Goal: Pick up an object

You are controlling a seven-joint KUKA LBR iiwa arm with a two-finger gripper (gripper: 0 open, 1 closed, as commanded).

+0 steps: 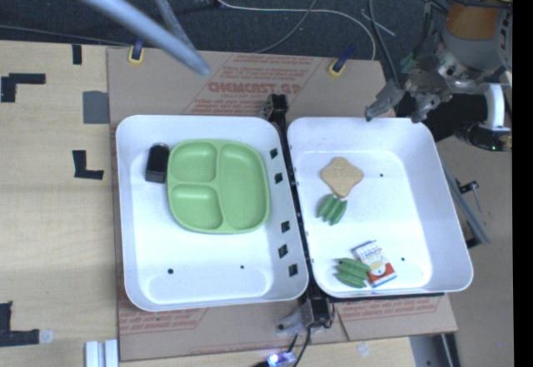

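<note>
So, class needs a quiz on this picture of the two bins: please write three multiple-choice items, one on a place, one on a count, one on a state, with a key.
1. Where does the green divided plate lie?
A. left bin
B. right bin
C. on the cardboard

2. How many bunches of green pods lie in the right bin?
A. none
B. two
C. five

3. Where is the gripper?
A. pressed on the plate
B. above the right bin's far edge
C. deep in the left bin

Key: A, the plate sits in the left bin; B, one bunch by the cracker, one by the small packet; B, it hangs at that rim.
</note>
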